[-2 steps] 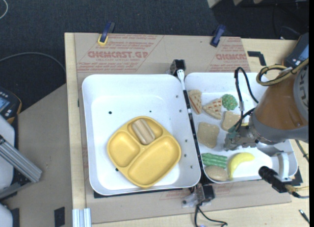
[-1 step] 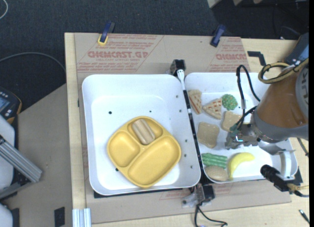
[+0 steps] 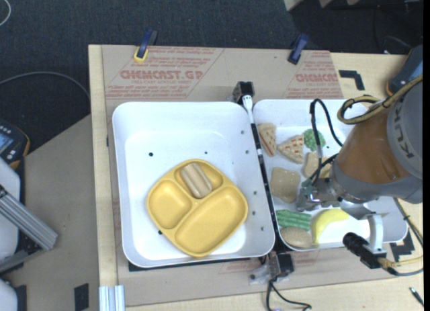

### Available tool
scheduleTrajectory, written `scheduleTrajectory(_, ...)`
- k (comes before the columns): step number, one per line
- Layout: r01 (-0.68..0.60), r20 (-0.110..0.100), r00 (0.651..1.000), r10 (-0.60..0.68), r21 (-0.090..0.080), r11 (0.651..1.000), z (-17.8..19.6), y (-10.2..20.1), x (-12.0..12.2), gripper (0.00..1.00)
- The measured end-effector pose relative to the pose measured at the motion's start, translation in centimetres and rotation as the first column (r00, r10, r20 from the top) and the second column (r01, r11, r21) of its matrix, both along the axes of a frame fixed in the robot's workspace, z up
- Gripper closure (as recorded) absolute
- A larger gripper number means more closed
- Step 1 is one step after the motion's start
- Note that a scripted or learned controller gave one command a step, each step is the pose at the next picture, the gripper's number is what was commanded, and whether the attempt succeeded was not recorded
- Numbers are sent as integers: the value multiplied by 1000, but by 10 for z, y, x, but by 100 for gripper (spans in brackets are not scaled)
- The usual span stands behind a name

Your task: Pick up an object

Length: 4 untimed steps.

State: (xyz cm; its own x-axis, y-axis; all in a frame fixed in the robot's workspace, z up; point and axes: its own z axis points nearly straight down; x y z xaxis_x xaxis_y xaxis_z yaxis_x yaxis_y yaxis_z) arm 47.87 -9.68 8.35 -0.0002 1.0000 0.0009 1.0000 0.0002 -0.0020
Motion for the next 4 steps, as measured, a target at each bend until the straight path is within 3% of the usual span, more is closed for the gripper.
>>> scheduleTrajectory(4,1,9,1000,-1,-3,1000,41,0,2,100)
